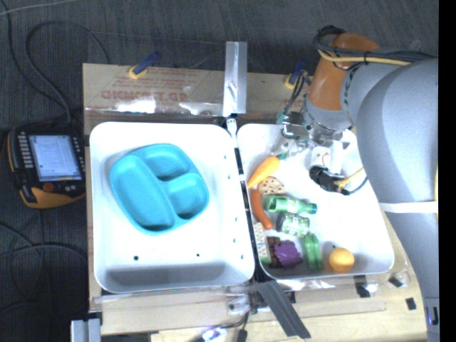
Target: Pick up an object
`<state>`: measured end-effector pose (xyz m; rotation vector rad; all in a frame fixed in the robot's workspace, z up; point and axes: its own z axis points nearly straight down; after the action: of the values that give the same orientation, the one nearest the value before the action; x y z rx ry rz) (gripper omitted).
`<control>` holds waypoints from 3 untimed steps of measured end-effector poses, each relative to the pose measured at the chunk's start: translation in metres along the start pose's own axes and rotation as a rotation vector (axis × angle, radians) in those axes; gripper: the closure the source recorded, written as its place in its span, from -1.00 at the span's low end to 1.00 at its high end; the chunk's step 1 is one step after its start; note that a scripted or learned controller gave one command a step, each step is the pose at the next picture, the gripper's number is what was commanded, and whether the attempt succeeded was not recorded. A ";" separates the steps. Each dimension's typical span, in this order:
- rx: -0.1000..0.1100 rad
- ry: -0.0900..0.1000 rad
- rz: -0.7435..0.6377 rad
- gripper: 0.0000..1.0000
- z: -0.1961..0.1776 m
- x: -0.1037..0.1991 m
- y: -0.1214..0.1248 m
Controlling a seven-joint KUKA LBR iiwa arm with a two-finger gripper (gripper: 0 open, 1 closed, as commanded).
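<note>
The right bin (370, 212) holds a pile of toy food along its left side: an orange carrot (262, 170), a speckled cookie (271, 186), a green bottle (291, 206), a second green can (293, 224), a purple piece (288, 252) and an orange fruit (342, 259). My gripper (298, 135) hangs over the bin's far left part, just right of and above the carrot's tip. Its fingertips blur into the white bin floor. I see nothing held between them.
The left bin (114, 262) carries a blue divided tray (158, 186). A divider ridge (241, 191) separates the bins. A handheld pendant (48, 164) lies off the bench at the left. The grey arm body (406, 134) covers the right bin's right side.
</note>
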<state>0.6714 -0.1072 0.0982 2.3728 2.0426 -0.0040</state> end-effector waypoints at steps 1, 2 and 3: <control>0.008 0.005 -0.169 -1.00 -0.085 0.042 -0.009; 0.007 0.008 -0.154 -1.00 0.002 0.000 -0.006; 0.007 0.008 -0.334 -1.00 -0.085 0.044 -0.025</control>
<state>0.6525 -0.0591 0.1824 2.0079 2.4166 -0.0054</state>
